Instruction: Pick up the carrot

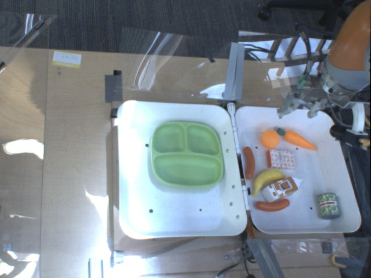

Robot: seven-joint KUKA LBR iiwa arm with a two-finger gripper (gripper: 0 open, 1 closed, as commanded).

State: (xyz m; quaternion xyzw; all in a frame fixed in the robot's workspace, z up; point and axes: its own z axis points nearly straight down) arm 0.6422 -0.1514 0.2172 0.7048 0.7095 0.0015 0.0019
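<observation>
The carrot (301,139) is orange with a green stub at its left end. It lies in the upper part of the right bin (342,172), pointing right and slightly down. My gripper (300,110) hangs over the bin's far edge, just above the carrot in the view and apart from it. Its two fingers (286,111) are spread open with nothing between them. The grey arm with its orange band (353,33) comes in from the upper right.
An orange fruit (270,138) touches the carrot's green end. Below lie a pink packet (282,158), two sausages (249,162) (271,205), a banana (266,179), a small box (286,186) and a green can (328,205). The left bin holds a green divided tray (186,155).
</observation>
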